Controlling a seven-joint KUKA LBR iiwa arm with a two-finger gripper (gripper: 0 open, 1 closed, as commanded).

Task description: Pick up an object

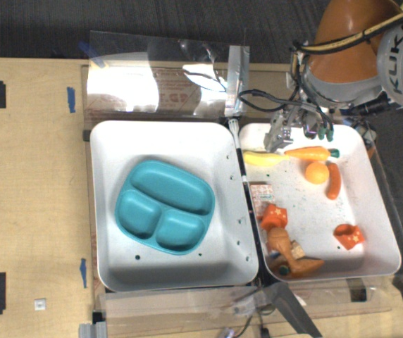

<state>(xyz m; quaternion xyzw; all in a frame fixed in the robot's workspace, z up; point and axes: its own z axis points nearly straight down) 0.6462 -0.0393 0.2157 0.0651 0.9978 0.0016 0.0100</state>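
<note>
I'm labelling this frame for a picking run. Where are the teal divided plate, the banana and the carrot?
teal divided plate [165, 205]: camera view, on the ridge between its compartments.
banana [261, 158]: camera view, middle of its yellow length.
carrot [307, 153]: camera view, middle of its orange body.

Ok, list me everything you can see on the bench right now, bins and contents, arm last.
left bin: one, white, left half of bench
tray: one, teal, three compartments, middle of left bin
right bin: one, white, beside left bin
banana: one, yellow, right bin's far left corner
carrot: one, orange with green tip, far side of right bin
ball: one, orange, just below carrot
sausage: one, red-orange, right of ball
small toys: several, orange and red, near side of right bin, too blurred to name
plastic sheet: one, clear, behind left bin
arm: one, grey and orange, above right bin's far edge
claw: one, metal, over banana
</note>
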